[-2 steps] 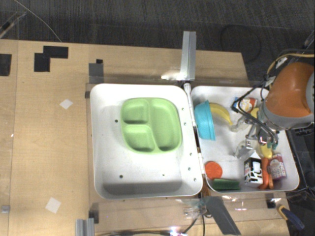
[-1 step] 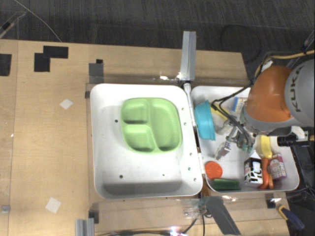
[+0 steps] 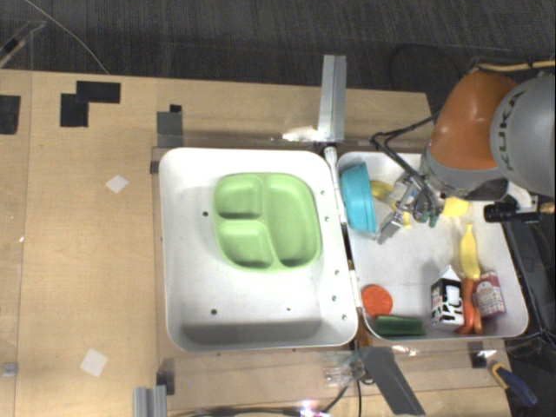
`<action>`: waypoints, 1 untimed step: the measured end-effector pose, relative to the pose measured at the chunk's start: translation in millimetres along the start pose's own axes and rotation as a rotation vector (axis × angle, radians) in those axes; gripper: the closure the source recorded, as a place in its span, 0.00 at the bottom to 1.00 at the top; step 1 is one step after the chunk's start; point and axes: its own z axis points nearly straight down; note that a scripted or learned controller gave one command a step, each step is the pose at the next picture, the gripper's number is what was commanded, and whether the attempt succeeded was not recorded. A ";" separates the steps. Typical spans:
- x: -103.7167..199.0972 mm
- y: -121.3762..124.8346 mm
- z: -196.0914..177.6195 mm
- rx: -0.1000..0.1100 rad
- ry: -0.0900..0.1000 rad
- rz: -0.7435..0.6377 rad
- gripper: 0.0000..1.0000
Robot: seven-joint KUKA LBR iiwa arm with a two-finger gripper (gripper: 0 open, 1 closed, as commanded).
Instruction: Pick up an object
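Note:
The right bin (image 3: 410,263) holds several objects. A blue bowl (image 3: 357,198) stands on edge against its left wall, with a small yellow piece (image 3: 380,189) beside it. My gripper (image 3: 395,215) hangs low over the bin's upper middle, just right of the blue bowl and angled toward it. Another yellow piece (image 3: 454,206) lies to the gripper's right. A banana (image 3: 469,252), a black-and-white carton (image 3: 446,301), a carrot (image 3: 470,313) and a pink can (image 3: 490,295) cluster at the lower right. An orange disc (image 3: 376,300) and a green cucumber (image 3: 400,325) lie at the lower left.
The left bin (image 3: 187,233) holds a green divided plate (image 3: 265,220). A metal post (image 3: 333,98) rises behind the wall between the bins. The arm's orange band (image 3: 469,124) and grey body cover the right bin's upper right corner. Bare floor shows in the right bin's middle.

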 end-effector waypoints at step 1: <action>27.5 -25.5 12.2 -0.001 -0.003 -0.011 0.00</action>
